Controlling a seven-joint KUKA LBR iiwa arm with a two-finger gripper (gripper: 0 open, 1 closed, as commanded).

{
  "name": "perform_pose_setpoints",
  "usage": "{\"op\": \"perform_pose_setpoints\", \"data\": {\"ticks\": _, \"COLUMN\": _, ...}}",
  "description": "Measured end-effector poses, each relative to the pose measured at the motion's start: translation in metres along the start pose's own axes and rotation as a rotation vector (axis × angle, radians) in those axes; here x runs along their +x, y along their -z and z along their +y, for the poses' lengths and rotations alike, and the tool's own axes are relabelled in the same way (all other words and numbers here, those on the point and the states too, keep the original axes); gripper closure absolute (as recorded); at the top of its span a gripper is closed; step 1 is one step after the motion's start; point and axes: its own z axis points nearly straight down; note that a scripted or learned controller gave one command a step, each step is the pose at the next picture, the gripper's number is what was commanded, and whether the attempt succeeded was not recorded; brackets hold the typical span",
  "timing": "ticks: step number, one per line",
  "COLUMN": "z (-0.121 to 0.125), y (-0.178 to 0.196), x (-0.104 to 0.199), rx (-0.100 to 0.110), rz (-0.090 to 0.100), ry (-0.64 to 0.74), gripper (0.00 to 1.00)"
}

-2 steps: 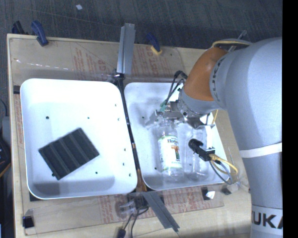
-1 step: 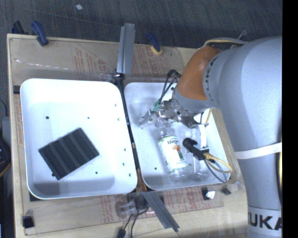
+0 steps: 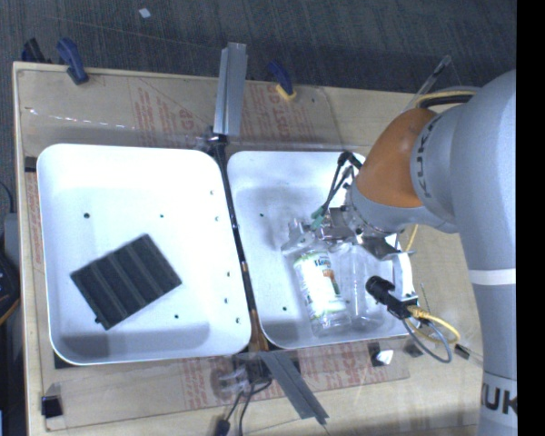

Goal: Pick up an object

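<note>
on my feed the left bin (image 3: 64,166) holds a dark ribbed pad (image 3: 126,280), lying flat and turned at a slant near the bin's front left. blue clamps (image 3: 71,60) sit on the tabletop (image 3: 118,107) behind it. a grey bar (image 3: 229,87) stands at the seam between the two bins. in the right bin (image 3: 263,180) i see a clear bottle (image 3: 320,284) with a white and green label, lying on its side toward the front, with more clear plastic just right of it that i can't make out. the arm (image 3: 454,153) comes in from the right, its orange band above the wrist, and the jaws (image 3: 331,225) hang right over the bottle's upper end. i can't tell whether they are open or closed, or touching it
</note>
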Motion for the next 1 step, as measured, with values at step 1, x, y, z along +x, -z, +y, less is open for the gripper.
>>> {"op": "perform_pose_setpoints", "data": {"ticks": 1, "z": -0.0343, "y": 0.0135, "x": 0.0271, "rx": 0.001, "rz": 0.0, "ry": 0.134, "gripper": 0.0}}
